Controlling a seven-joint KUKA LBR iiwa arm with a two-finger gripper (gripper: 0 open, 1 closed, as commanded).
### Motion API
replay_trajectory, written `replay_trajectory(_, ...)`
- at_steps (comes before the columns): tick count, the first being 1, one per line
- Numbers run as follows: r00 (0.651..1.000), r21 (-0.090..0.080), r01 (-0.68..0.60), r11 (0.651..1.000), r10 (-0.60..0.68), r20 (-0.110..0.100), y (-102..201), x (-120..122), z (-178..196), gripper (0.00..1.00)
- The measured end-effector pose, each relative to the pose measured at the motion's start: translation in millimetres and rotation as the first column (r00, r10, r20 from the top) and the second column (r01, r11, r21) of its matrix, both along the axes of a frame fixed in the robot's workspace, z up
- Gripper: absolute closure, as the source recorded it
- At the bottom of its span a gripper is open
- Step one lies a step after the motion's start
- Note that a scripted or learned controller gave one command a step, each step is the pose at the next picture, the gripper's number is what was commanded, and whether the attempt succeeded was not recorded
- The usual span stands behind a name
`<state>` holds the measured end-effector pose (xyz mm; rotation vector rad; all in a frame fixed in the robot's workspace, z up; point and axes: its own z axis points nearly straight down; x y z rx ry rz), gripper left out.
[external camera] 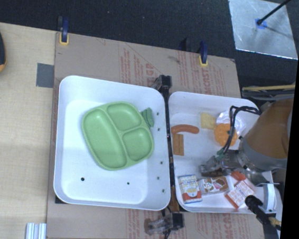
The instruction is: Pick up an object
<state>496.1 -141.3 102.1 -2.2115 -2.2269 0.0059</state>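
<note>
My gripper (212, 168) reaches into the right bin (193, 104) from the right, low over its middle, just above a small printed packet (216, 184). A second packet with a red and white label (189, 188) lies at the bin's front left. A red sausage (184, 129) and a brown stick (178, 144) lie at the bin's left side. A pale yellow block (208, 120) and an orange round item (224, 133) sit toward the back. A red and white box (240, 193) lies at the front right.
The left bin (64, 176) holds a green divided plate (118, 135) with a small green piece (149, 116) at its right rim. The arm's body (267, 136) covers the right bin's right side. Clamps stand between the bins at back and front.
</note>
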Motion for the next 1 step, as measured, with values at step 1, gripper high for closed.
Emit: replay_trajectory(1, 1.000, 0.003, -0.007, 1.000, 0.007, 0.014, 82.0, 43.3, 95.4, 1.00)
